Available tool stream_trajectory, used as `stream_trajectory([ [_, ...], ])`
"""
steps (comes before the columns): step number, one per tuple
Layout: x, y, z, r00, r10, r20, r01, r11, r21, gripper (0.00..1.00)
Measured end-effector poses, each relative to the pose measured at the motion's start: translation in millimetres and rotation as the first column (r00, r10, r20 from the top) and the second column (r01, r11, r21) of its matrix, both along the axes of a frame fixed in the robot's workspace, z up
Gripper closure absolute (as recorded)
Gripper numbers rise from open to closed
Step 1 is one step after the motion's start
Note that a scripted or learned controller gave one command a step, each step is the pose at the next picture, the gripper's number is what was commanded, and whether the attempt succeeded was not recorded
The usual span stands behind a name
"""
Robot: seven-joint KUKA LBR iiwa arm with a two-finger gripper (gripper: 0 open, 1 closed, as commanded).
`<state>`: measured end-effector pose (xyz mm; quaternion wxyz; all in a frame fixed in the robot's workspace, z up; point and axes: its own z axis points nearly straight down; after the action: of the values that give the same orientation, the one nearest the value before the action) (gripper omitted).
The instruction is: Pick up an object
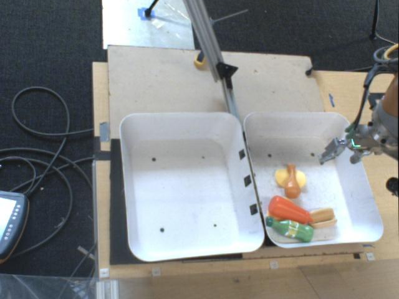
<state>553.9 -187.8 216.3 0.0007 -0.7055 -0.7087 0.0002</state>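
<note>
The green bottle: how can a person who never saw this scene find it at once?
Look in the right bin, at its near edge. The green bottle lies flat there, just below the red-orange carrot. It alone is green, with a yellow label.

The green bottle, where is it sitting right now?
The green bottle lies on its side in the right bin, near its front edge, just below the red-orange carrot and beside the small hot dog.

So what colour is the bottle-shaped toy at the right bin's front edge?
Green bottle-shaped toy with a yellow label, seen in the camera view.
</note>
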Motion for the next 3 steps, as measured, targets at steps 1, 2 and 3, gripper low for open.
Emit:
stream_trajectory([
  [1,0.9,0.0,1.8,1.0,0.0,0.003,0.0,1.0,-0.001,0.0],
  [2,6.7,3.9,-42.2,1.0,-0.001,-0.001,0.001,1.0,0.0,0.0],
  [3,6.7,2.5,-84.0,1.0,-0.003,-0.001,0.003,1.0,0.0,0.0],
])
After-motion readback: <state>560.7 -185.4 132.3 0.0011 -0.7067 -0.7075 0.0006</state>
